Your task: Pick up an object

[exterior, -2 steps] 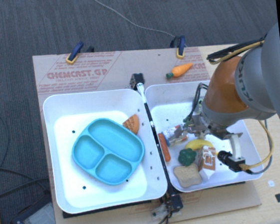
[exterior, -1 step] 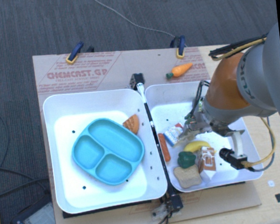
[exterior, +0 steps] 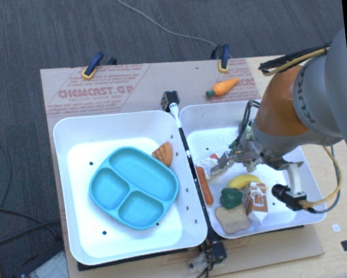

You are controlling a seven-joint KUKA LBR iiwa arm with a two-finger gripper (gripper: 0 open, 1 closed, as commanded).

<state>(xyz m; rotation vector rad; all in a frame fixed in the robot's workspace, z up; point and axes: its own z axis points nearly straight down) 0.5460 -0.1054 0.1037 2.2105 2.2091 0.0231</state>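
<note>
Right bin [exterior: 191,122]: bread [exterior: 233,219], banana [exterior: 245,180]; left: blue plate [exterior: 133,187].

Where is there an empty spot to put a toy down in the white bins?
Left bin: bare floor along the walls around the blue plate, widest at its far-left corner. Right bin: bare strip near the far wall; its front is crowded with banana, green pepper, bread and carton.

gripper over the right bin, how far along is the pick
Done: the arm has reached into the right bin, with the gripper low beside the banana and green pepper. In hand: nothing visibly held. Left: closing on an object and lifting it out.
</note>
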